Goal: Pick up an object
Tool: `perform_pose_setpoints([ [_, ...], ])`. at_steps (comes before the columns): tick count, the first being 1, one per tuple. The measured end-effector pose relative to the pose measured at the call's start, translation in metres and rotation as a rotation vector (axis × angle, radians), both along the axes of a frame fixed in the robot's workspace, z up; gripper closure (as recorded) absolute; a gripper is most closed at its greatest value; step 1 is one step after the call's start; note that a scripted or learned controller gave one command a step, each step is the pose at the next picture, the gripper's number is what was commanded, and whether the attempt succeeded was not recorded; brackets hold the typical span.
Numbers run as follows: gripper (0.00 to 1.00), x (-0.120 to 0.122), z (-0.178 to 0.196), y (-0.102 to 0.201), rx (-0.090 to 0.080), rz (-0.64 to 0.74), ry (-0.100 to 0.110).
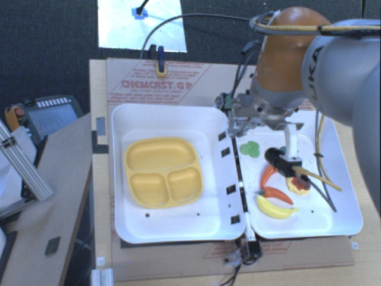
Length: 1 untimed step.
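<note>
The right bin (333, 219) holds several toy foods. A green leafy piece (250, 149) lies near its left wall. Below it are a red pepper (268, 175), an orange-red pepper (279, 194) and a yellow banana (275, 208). A round yellow and red piece (299, 185) lies to the right of the peppers. My gripper (238, 126) hangs over the upper left corner of the right bin, close to the divider and just above the green piece. Nothing shows as held.
The left bin (125, 118) holds a yellow divided tray (162, 171). Black clips (230, 154) run along the seam between the bins. A yellow cable and thin rods (324, 183) trail over the right bin's right half. A pendant (50, 119) sits at far left.
</note>
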<state>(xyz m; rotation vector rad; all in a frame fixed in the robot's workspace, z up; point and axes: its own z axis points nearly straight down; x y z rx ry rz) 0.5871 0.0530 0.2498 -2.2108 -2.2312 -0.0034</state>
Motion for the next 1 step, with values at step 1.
perform_pose_setpoints([
  [1, 1.0, -0.0143, 0.0017, 0.0518, -0.001, 0.0, 0.001],
])
